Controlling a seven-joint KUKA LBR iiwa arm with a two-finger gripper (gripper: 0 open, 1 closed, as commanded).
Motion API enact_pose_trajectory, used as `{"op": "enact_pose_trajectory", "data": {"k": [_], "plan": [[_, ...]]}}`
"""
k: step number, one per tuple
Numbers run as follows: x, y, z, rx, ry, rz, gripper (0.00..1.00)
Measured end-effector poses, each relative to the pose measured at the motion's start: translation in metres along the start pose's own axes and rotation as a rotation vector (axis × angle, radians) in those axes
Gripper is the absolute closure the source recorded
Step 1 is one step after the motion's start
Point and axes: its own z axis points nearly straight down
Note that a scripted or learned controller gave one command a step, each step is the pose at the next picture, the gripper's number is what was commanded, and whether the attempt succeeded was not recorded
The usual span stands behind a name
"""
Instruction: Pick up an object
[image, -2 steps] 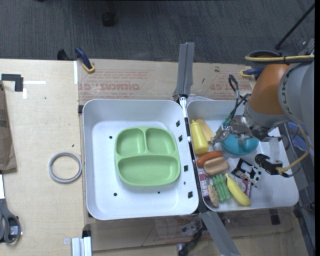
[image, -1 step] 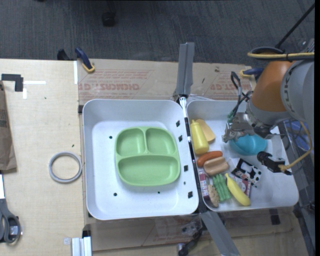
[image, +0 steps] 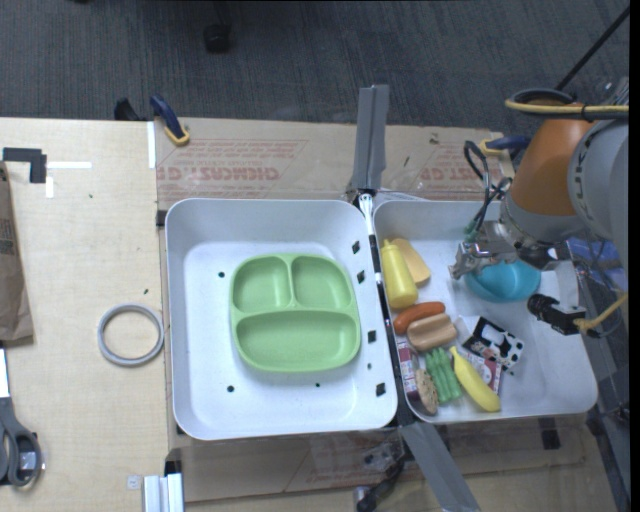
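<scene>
The end effector hangs low over the far part of the right bin, its metal fingers touching or just above the left edge of a blue bowl-like object; whether they are apart or together cannot be told. The grey arm with its orange band reaches in from the right, trailing black and yellow cables.

Left of the blue object, against the bin's left wall, stands a smooth yellow bottle shape, with a hot dog toy just near of it. Nearer still lie a green ridged piece, a banana and a black-and-white patterned item, all crowded together.

The left bin holds a matte green divided plate with three compartments. On the table, well left of the bins, lies a grey ring.
</scene>
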Motion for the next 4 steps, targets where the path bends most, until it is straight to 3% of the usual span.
{"op": "enact_pose_trajectory", "data": {"k": [1, 2, 3, 4], "plan": [[0.000, -0.002, 0.004, 0.006, 0.001, 0.001, 0.00], [-0.032, 0.037, 0.004, 0.006, 0.001, 0.206, 0.00], [-0.023, 0.042, -0.009, 0.005, 0.015, 0.198, 1.00], [0.026, 0.045, -0.110, 0.011, -0.001, 0.279, 1.00]]}}
